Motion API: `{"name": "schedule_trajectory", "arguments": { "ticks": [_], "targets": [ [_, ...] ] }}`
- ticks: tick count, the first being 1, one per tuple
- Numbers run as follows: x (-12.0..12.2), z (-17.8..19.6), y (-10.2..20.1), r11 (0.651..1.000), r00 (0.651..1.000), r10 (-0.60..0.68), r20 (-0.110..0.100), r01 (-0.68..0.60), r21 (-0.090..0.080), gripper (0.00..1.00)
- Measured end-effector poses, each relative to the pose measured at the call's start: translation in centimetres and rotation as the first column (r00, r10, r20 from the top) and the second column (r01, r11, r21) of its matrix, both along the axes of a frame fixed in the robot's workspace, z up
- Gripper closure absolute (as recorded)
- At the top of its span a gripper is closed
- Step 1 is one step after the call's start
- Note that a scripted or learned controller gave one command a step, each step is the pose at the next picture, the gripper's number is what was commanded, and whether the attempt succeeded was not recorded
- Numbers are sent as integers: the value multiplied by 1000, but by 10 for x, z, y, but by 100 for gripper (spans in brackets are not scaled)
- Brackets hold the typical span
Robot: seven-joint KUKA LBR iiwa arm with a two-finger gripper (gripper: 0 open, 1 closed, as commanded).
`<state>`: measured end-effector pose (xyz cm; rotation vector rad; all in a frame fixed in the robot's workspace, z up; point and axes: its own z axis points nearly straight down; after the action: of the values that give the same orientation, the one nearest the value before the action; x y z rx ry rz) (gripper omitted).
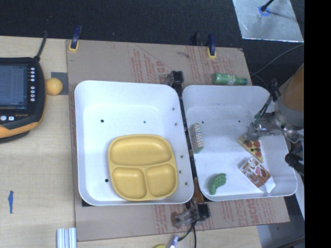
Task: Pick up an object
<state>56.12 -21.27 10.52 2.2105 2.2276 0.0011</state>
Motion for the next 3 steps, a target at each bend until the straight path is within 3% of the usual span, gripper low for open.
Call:
{"name": "schedule_trajectory", "arguments": {
  "ticks": [1,2,3],
  "targets": [
    [0,0,0,1000,1000,0,0,0,0,0],
    [8,-12,15,1000,1000,-2,-3,2,0,0],
    [85,60,1,1000,1000,-5,-3,5,2,0]
  ]
}}
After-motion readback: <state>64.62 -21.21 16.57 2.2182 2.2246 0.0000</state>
